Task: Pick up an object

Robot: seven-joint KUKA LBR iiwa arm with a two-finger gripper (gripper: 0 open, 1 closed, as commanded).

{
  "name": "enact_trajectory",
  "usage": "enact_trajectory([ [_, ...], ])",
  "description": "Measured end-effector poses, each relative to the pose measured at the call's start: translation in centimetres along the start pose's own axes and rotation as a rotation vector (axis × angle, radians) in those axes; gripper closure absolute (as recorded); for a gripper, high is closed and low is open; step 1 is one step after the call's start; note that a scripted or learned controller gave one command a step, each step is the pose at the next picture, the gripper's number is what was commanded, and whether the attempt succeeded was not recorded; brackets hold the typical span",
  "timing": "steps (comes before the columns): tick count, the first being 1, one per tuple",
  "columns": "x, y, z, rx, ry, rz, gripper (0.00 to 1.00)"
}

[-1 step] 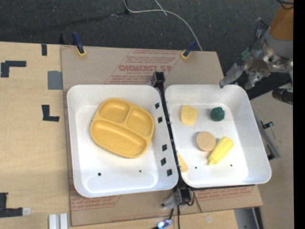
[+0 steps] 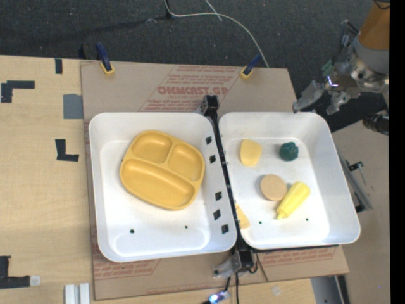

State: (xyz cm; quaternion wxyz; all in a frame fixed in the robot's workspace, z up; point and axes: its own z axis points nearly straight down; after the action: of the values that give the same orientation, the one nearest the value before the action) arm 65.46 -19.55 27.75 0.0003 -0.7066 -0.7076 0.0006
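Dark carpet behind, light wooden bench (image 2: 38, 189) with a brown cardboard sheet (image 2: 183, 87) clamped under two shallow white plastic bins. Left bin (image 2: 107, 233) holds a yellow plastic divided tray (image 2: 162, 168). Right bin (image 2: 329, 227) holds the candidates: pale yellow wedge-shaped block (image 2: 250, 152), small dark green lumpy ball (image 2: 288, 151), tan flat round disc (image 2: 273, 187), yellow squeeze-bottle-shaped toy (image 2: 292, 199) lying tilted and touching the disc, plus a small yellow piece (image 2: 241, 216) against the divider wall. Gripper (image 2: 316, 94) hangs outside the right bin, beyond its far right corner, high up, nothing between its fingers; fingers look spread apart. No object targeted yet, so the step is the approach. Green ball is nearest to the fingers, just inside that corner, and stands clear of its neighbours, so it's the easiest target. Suggest: centre over the ball, descend straight down, close across its width. Avoid the disc/bottle pair: touching, likely to shove each other. Disc is flat, hard to pinch.
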Motion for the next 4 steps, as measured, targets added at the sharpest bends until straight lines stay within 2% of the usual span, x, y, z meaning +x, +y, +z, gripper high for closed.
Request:
enact_trajectory([
  [1, 0.0, -0.6, 4.5, 0.004, 0.000, 0.000, 0.00],
  [3, 0.7, 0.6, 13.8, 0.004, 0.000, -0.002, 0.00],
  [4, 0.8, 0.7, 12.5, 0.000, -0.002, -0.003, 1.00],
])
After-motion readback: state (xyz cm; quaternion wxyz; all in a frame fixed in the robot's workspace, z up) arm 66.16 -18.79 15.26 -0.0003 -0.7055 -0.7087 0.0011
